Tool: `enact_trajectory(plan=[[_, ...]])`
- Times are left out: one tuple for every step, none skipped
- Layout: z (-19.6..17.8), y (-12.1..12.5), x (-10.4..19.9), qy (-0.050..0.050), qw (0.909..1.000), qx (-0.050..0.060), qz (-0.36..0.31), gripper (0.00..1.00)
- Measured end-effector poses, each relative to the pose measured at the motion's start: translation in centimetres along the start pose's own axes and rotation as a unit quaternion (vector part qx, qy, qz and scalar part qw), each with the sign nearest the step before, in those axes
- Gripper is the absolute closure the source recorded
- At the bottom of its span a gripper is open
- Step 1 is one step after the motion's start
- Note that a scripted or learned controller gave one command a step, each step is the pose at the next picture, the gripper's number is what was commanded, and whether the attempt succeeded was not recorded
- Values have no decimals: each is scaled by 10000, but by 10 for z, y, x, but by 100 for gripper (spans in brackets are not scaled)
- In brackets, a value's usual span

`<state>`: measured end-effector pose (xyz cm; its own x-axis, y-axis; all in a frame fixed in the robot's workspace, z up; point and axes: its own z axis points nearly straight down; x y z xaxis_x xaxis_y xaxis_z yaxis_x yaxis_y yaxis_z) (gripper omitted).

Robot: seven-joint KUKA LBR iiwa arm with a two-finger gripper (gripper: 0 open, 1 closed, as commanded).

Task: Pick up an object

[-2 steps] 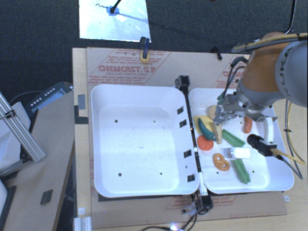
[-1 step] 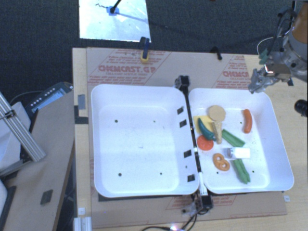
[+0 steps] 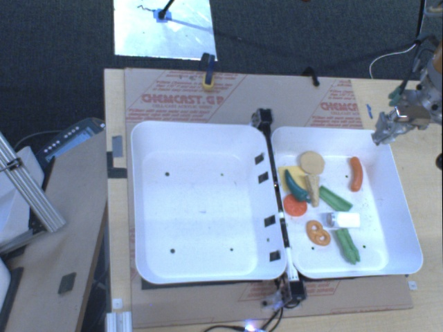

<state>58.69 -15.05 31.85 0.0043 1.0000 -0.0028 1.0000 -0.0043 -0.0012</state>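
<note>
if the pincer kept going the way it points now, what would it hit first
Probably the right bin's far right rim or the bare floor inside it; the pincer points down-left, toward the sausage. Depth is unclear.

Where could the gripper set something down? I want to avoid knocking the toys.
The left bin has its whole floor bare. In the right bin, toys crowd the middle, from the wooden spoon to the pretzel; only the strip along its right wall is free.
</note>
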Motion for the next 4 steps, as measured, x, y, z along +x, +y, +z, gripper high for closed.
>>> enact_trajectory(plan=[[127,5,87,39,10000,46,-78,100],[-29,77,141,17,9999,-121,-84,100],[51,81,102,9,10000,10,-15,100],[-117,82,133,14,9999,-108,-58,100]])
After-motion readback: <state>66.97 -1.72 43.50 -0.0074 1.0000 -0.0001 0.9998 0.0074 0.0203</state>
